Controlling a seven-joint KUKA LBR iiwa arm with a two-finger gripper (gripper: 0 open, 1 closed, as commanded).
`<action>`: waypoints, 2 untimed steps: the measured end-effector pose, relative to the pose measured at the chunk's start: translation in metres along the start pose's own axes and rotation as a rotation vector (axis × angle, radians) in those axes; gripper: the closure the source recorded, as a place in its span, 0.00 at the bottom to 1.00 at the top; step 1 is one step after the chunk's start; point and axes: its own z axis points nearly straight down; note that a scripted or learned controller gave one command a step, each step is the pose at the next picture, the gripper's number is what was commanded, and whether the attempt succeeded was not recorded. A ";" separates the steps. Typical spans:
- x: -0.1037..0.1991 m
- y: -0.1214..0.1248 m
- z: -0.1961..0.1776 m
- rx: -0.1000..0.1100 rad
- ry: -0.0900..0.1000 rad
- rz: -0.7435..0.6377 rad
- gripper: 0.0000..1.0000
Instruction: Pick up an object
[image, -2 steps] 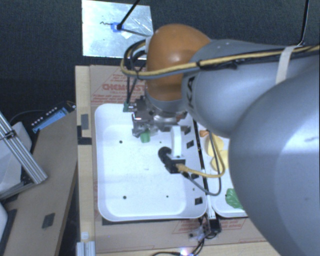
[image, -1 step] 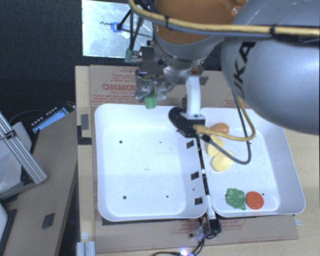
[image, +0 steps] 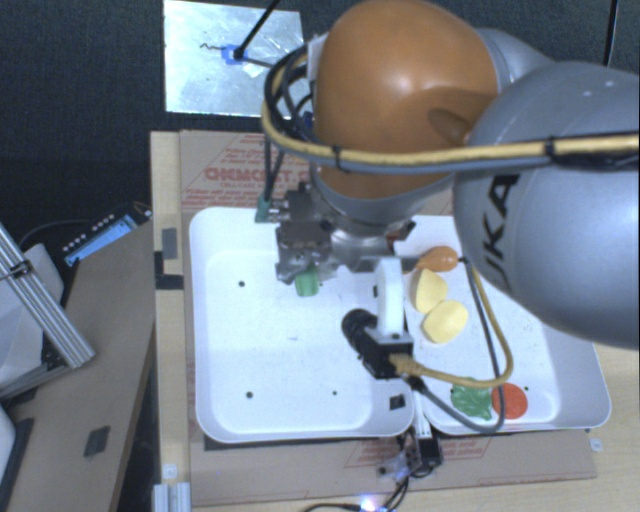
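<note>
**Two bins, one small green block under the arm**

Two shallow white bins sit side by side on the table, and the grey arm (image: 540, 230) with its orange band (image: 400, 80) hangs low over the seam between them. The wrist hardware hides most of the pincer (image: 300, 265); whether it is spread or closed cannot be told from this angle.

A small green block (image: 306, 284) lies in the left bin (image: 230, 400), touching or just beneath the grey metal end of the tool. It may be between the fingers, but the view does not settle that, so no hold can be claimed.

In the right bin (image: 580, 400) lie two yellow pieces (image: 438, 308) close together, an orange piece (image: 438, 260) near the back, and a green piece (image: 472, 402) beside a red-orange one (image: 510, 400) at the front edge. A yellow cable (image: 450, 375) loops across that bin from a black fitting (image: 370, 345) on the arm.

The step in hand looks like the descent or the grasp itself, aimed at the green block. Next the pincer likely needs to close squarely on the block and lift straight up; the block is small, so a slightly off-centre closure could nudge it away instead of catching it.
</note>
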 end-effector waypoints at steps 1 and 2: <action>0.006 0.000 -0.152 -0.021 0.010 -0.001 1.00; 0.006 0.000 -0.050 0.001 -0.002 0.004 1.00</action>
